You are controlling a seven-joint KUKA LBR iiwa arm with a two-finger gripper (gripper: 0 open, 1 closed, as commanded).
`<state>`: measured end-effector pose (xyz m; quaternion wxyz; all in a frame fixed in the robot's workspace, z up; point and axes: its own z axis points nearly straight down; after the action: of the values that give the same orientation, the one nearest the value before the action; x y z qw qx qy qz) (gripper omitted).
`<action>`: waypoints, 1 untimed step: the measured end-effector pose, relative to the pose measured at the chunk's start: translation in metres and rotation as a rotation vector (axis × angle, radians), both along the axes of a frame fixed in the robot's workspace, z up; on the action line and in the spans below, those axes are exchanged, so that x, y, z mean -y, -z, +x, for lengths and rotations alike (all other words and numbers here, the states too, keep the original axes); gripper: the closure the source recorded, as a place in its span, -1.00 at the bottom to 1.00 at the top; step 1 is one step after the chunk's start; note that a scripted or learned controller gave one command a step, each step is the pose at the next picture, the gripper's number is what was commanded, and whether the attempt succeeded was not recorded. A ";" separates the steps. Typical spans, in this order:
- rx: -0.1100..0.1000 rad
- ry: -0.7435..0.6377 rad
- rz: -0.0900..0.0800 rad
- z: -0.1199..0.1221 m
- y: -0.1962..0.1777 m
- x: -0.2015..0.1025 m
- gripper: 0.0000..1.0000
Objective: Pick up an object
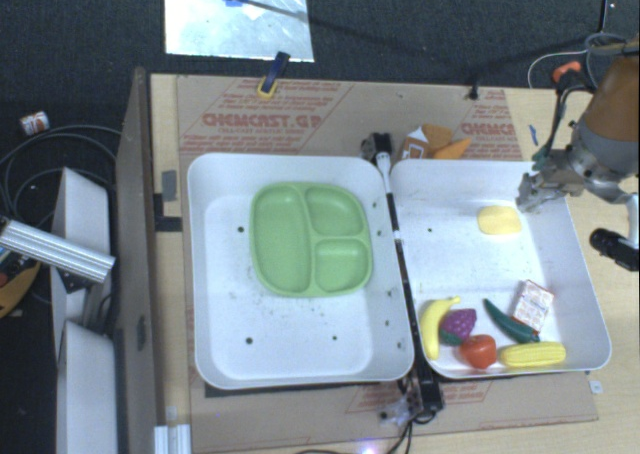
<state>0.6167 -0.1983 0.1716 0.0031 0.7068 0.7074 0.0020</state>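
Nearest the front edge of my right bin [585, 272], along its near wall, lies a cluster: a yellow banana [434, 322] standing toward the divider, a purple bunch of grapes [459, 322] just beside it, a red tomato [479, 350] touching the grapes, a corn cob [532, 354] lying along the near rim, a dark green pepper [507, 319] above it, and a small printed box [533, 304] tilted toward the bin's right wall. Farther back, a pale yellow lemon [499, 221] sits alone on the bin floor. My gripper [530, 194] hangs just past it near the far right corner, close to the lemon; whether it is released or clenched I cannot tell. In the left bin [225, 342] a green divided plate [309, 240] lies flat, toward the far side
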 end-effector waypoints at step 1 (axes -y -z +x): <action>-0.004 -0.001 0.001 0.000 0.005 0.000 -1.00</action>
<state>0.6165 -0.1981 0.1670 0.0014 0.7066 0.7076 0.0010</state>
